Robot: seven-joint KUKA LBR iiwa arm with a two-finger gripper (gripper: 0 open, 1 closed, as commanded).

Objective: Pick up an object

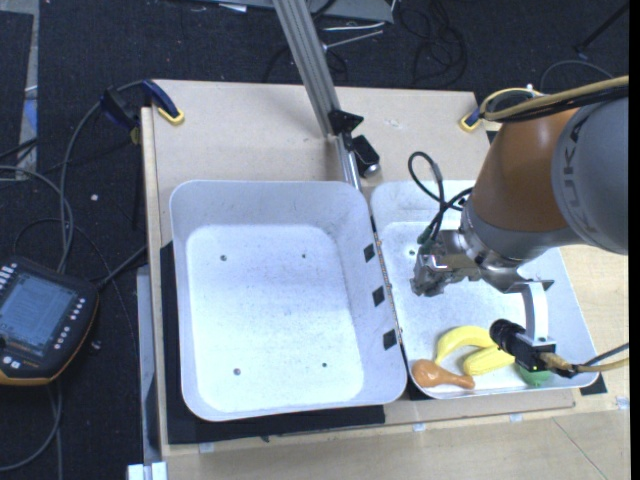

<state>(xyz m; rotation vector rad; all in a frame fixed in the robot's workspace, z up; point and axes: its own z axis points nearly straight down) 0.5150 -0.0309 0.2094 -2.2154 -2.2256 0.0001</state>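
Two bins sat side by side on the bench (250, 118), the left bin (200, 208) touching the right bin (395, 203) along their shared edge. In the right bin's near end lay a banana (462, 341), a spoon-like piece (438, 374) just in front of it and to its left, and a small round object (535, 374) to its right. The gripper (432, 276) hung over that bin, behind the banana, with the arm (530, 178) reaching in from the right.
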